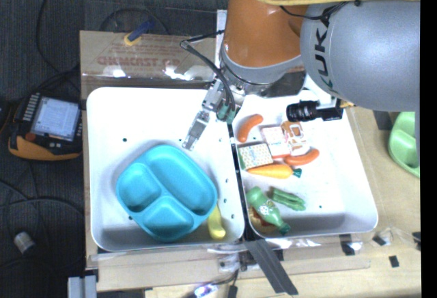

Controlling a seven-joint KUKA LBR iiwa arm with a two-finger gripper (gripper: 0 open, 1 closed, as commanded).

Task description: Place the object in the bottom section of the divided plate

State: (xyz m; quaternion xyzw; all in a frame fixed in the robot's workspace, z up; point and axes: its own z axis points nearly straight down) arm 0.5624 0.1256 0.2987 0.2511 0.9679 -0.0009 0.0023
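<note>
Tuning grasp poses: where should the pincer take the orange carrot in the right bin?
Probably mid-body of the carrot, from above, fingers closing across its narrow width. It lies flat and long, running left-right, its green end at the right. A carton crowds its upper side, so lower carefully.

The blue divided plate lies flat in the left bin, tilted askew. A yellow banana-shaped object rests just beside its lower right rim.

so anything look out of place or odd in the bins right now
One thing: a yellow banana-like toy lies wedged between the blue divided plate and the left bin's wall, outside the plate. The plate sits askew in its bin. The other toys are clustered in the right bin.
</note>
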